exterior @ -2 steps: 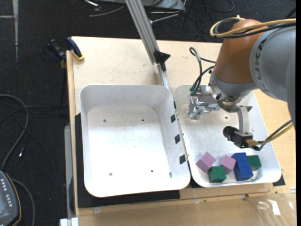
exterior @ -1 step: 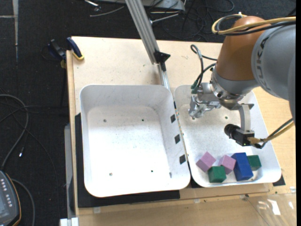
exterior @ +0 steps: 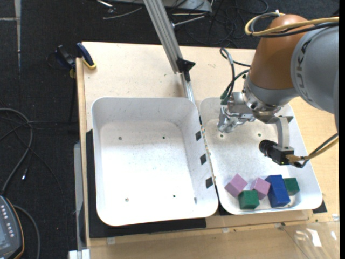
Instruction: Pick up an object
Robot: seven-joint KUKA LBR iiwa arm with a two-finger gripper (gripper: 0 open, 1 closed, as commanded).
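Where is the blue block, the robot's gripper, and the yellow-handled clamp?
blue block (exterior: 278,190): camera view, on its top face.
gripper (exterior: 226,124): camera view, at its fingertips.
yellow-handled clamp (exterior: 86,55): camera view, on its handle.

The gripper hangs over the far part of the right bin, pointing down. Nothing shows between it and the bin floor. Well nearer the camera than the gripper, a cluster lies in that bin's near corner: a pink block, a green block, a second pink block, a blue block and a second green block. Left of the gripper sits the left bin on the desk.
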